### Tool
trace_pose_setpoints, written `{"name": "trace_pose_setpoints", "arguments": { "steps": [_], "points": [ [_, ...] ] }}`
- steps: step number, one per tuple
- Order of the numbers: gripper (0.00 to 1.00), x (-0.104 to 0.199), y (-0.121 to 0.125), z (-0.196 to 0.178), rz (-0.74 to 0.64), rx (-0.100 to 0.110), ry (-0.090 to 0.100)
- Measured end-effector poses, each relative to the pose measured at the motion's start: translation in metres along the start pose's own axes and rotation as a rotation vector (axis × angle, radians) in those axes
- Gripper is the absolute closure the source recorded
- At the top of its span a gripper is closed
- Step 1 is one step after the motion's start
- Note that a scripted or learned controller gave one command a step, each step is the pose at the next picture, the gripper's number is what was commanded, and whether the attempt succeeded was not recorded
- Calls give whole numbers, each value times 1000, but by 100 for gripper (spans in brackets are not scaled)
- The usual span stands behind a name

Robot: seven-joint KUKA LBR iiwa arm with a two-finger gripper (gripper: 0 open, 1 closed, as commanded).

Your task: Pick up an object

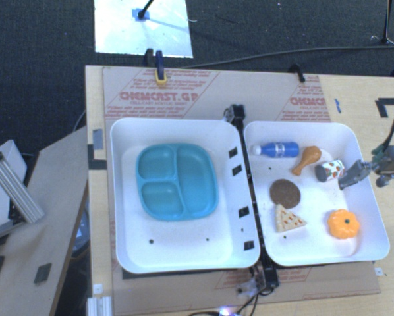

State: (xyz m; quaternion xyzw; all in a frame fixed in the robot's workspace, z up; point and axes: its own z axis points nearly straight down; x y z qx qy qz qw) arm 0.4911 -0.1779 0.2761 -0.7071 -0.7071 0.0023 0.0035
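The left bin [177, 252] holds a teal divided plate [177, 181], lying flat toward its left and middle; bare white floor runs around it, widest along the near edge and the right side. Black tabs mark the seam where the two bins meet. In the right bin [368, 242], a blue bottle [277, 150] lies on its side near the far wall; beside it a tan drumstick [307, 158] slants toward the middle; below them sit a brown disc [285, 193] and a pizza slice [289, 218], close together but apart. An orange pumpkin [343, 223] sits near the right wall, with open floor to its left. A small white and dark object [329, 170] rests by the far right corner; its shape is hard to make out. The gripper [350, 175] reaches in just beside it, its arm cut off at the frame's edge; I cannot tell its state or whether it touches the object.
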Motion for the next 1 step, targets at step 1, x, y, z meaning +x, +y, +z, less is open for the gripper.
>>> {"name": "trace_pose_setpoints", "arguments": {
  "steps": [1],
  "points": [
    [0, 1, 2, -5, -3, -10, -3]
  ]
}}
